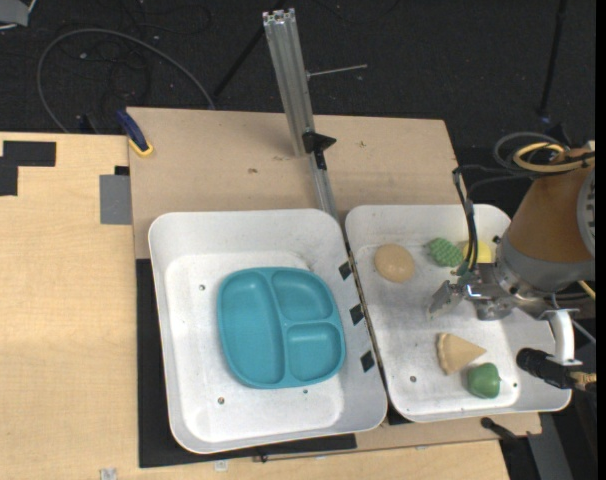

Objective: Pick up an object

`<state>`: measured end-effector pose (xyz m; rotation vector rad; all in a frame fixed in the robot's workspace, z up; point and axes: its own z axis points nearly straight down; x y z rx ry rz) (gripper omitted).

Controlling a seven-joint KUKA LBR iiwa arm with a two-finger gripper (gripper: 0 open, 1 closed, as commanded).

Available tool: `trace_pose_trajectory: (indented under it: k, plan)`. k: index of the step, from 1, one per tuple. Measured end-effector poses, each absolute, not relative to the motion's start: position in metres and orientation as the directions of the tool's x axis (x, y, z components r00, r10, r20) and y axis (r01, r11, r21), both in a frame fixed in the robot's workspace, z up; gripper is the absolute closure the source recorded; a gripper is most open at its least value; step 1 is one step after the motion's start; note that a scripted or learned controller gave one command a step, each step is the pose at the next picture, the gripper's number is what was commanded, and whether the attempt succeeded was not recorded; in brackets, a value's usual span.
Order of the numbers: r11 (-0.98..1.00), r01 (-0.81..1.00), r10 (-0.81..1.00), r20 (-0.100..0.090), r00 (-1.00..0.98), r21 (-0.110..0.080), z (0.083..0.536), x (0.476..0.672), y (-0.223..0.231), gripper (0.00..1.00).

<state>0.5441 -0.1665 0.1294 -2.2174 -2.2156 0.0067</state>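
Note:
The right bin (413,388) holds several small items. A beige rounded piece (393,263) lies near its far left, and a green ridged piece (445,251) sits beside it to the right. A tan wedge (458,351) and a green ball (483,379) lie close together near the front. My gripper (461,296) hangs low over the middle of this bin, between the green ridged piece and the tan wedge, with nothing visibly in it. The arm's orange band (548,218) rises behind it at the right.
The left bin (183,268) holds a teal divided plate (281,325). A metal post (295,88) stands behind the bins. Black clips (355,313) sit on the rims between the two bins. Cables (528,153) lie at the far right.

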Motion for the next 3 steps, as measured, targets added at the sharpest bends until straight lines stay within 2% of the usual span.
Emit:
trace_pose_trajectory:
  k: [1,2,3]
  plan:
    - [-0.005,1.000,1.000,0.001,0.005,-0.005,0.143,0.544,-0.168,1.00]
    - [0.002,1.000,1.000,0.000,-0.002,0.003,0.199,0.547,-0.159,1.00]
    - [0.001,1.000,1.000,0.000,-0.001,0.000,0.212,0.547,-0.160,1.00]
